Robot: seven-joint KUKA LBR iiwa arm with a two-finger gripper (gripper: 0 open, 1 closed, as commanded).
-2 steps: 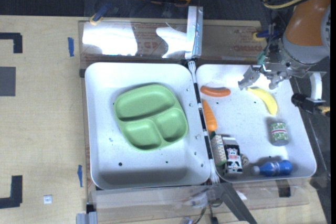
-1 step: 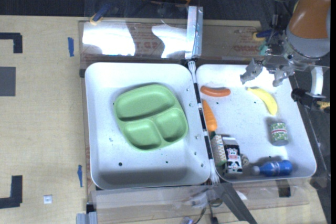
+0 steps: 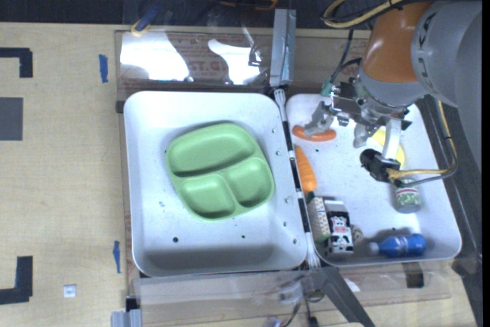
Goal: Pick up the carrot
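carrot [image 3: 306, 169] lies in the right bin [image 3: 440, 230], tight along its left wall, pointing toward the back, probably where a loose thing slides and stops. in the camera view the gripper [image 3: 354, 126] hangs over the back of that bin, fingers spread and holding nothing, one tip just above a flat orange piece [image 3: 316, 135]. the carrot sits near it, forward and to the left, untouched; the green tray [image 3: 220, 169] fills the left bin [image 3: 145, 230].
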